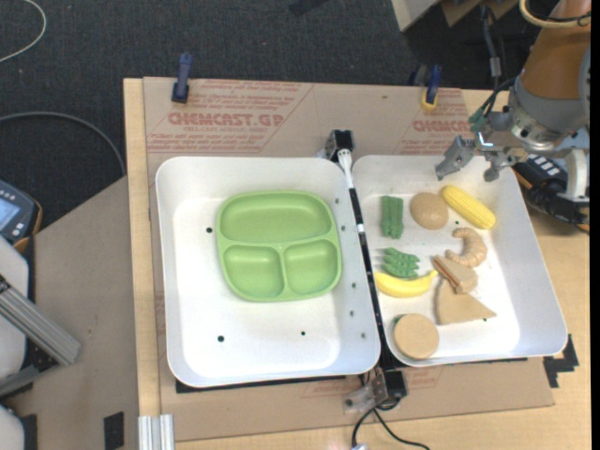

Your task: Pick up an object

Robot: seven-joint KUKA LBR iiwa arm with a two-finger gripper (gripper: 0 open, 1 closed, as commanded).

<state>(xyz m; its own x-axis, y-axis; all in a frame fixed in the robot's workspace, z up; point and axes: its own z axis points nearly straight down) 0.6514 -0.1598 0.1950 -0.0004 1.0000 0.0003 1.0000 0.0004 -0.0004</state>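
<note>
Camera view: two shallow white bins side by side on a cardboard-covered bench. Left white bin (187,326) holds a light green plastic divided tray (278,245) near its centre. Right white bin (539,307) holds the toy food — yellow corn cob (469,207) at 1 o'clock, round tan bread roll (429,210) just beside it at 12, dark green ridged pickle (391,217) at 11, tan croissant (471,245) at 3, green leafy piece (402,262) touching a yellow banana (404,284) at 9, brown sandwich wedge (459,293) at 5, round tan cookie disc (415,336) at 7.

Grey two-finger gripper (472,162) sits at the right bin's 1 o'clock corner, over the rim, fingers spread wide, nothing between them — apart from the corn cob below it. Orange-banded arm (555,59) enters from 2 o'clock.
</note>
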